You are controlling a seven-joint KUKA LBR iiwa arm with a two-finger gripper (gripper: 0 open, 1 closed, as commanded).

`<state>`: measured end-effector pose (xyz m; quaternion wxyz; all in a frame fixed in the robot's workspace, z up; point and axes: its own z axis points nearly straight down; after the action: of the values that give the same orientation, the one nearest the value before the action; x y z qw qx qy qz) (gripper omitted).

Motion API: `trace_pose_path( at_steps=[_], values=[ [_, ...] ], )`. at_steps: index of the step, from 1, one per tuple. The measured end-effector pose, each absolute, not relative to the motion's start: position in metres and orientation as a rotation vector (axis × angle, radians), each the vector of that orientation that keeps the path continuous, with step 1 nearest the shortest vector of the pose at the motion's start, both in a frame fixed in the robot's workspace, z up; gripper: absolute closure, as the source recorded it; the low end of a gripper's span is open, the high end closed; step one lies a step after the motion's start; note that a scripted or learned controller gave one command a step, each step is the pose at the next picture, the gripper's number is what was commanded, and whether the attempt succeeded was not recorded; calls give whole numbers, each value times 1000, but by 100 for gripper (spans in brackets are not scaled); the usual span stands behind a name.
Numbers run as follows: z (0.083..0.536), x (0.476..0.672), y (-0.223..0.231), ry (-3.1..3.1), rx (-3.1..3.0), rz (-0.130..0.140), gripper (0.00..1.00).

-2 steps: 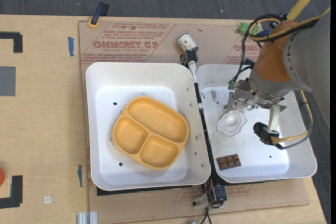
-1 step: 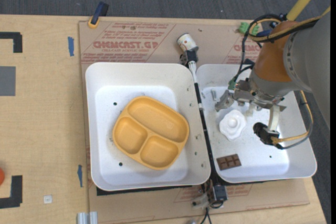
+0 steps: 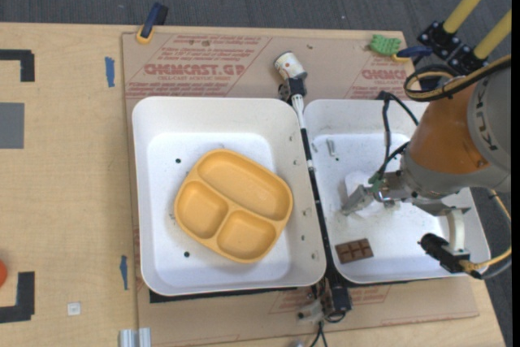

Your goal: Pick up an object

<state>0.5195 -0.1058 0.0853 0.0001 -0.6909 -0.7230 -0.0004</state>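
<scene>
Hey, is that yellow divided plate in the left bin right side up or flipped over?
Right side up. The yellow plate lies flat in the left bin with its three hollow compartments facing the camera.

Red print reading "CHEMCAST GP" runs across the brown cardboard sheet [image 3: 203,61] behind the left white bin [image 3: 150,175]. A partly hidden repeat sits behind the right white bin [image 3: 321,118]. Smaller print there is illegible.

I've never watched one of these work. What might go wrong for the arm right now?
The gripper hangs over a bare part of the right bin, apart from the small brown block, so closing here would likely catch nothing. The block is flat and lies near the bin's front wall, which could crowd the fingers on a try there.
</scene>
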Motion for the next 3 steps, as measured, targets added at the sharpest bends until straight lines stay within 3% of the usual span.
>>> trace_pose_path(
  at_steps=[1,2,3],
  values=[
    [85,581,-99,-2092,-2346,-3,0],
    [85,536,-102,-2290,-2150,-1,0],
    [96,537,-102,-2292,-2153,-6,100]
  ],
)
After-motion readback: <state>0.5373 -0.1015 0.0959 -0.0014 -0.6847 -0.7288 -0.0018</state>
